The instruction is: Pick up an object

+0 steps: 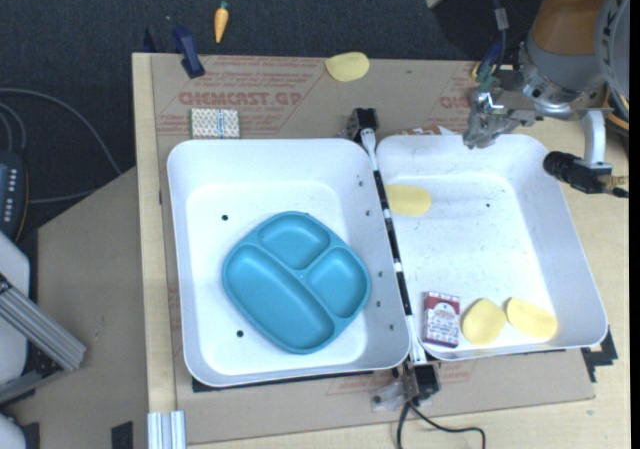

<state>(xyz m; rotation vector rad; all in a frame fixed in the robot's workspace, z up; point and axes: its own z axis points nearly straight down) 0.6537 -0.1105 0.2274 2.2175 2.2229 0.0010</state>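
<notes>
Bright, even overhead light; white bins [480, 237] slightly blown out w/ mild glare, soft shadows, overall a bit grainy, low-res.

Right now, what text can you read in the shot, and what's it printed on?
"CHEMCAST GP": red print on the brown sheet under the bins, far left side, faint; last letters uncertain.
More red print on the same sheet, far edge right of centre and along the near edge: too blurred to read.
Small patterned packet on the sheet: print too small to read.
Red card box in the right bin: a design shows, no legible words.
</notes>
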